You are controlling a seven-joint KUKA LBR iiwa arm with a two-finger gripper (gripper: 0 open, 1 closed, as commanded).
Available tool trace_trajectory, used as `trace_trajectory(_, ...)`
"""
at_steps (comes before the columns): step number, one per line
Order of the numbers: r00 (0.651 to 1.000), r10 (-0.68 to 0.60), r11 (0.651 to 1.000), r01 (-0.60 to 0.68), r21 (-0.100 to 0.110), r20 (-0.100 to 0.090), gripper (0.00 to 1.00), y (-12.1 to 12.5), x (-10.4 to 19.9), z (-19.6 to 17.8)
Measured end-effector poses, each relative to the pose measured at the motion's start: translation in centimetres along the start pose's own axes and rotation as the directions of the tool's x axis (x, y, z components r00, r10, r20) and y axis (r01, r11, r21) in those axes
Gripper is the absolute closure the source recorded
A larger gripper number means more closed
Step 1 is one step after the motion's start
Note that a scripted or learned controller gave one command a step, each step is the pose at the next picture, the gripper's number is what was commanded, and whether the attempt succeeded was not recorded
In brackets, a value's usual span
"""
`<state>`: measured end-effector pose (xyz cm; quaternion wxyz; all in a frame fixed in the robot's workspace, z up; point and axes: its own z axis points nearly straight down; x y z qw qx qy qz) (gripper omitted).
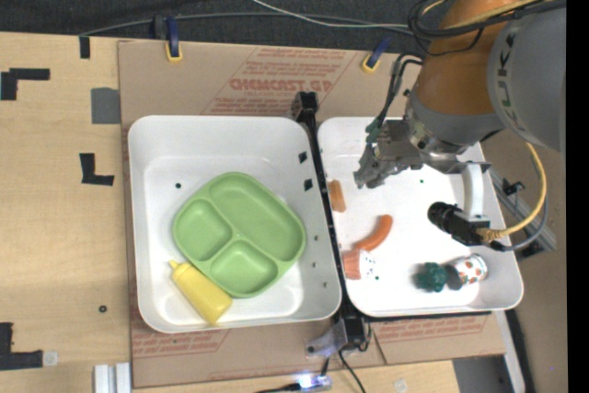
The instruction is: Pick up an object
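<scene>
The right bin (405, 301) served as the reference for everything here. The gripper (375, 170) hung over that bin's far left part, a little in from the left wall, at the end of the grey and orange arm (460, 78) that reached in across the bin's far right corner. Whether the gripper was open or closed could not be told from this slant, and nothing could be seen clamped in it. Inside the right bin, a small orange piece (337, 196) lay against the left wall, near the gripper on its near side. An orange sausage (375, 232) lay tilted near the bin's middle, apart from the gripper. Just beside the sausage's near end, in the bin's near left corner, sat an orange and white thing (357, 265). Along the bin's near wall toward its right were a dark green thing (429, 277) and, touching it, a white and red thing (470, 270). Just beside the right bin's left wall stood the left bin (147, 198), holding a green divided plate (239, 233) and a yellow bottle (199, 292) at the plate's near edge.
</scene>
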<state>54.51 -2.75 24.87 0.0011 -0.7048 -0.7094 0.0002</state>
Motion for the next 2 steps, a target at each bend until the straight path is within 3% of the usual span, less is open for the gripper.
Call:
trace_trajectory(1, 1.0, 0.001, 1.0, -0.001, 0.002, 0.0, 1.0, 0.3, 5.0, 1.7)
trace_trajectory(2, 1.0, -0.001, 1.0, 0.001, 0.0, 0.0, 1.0, 0.7, 10.3, 1.0)
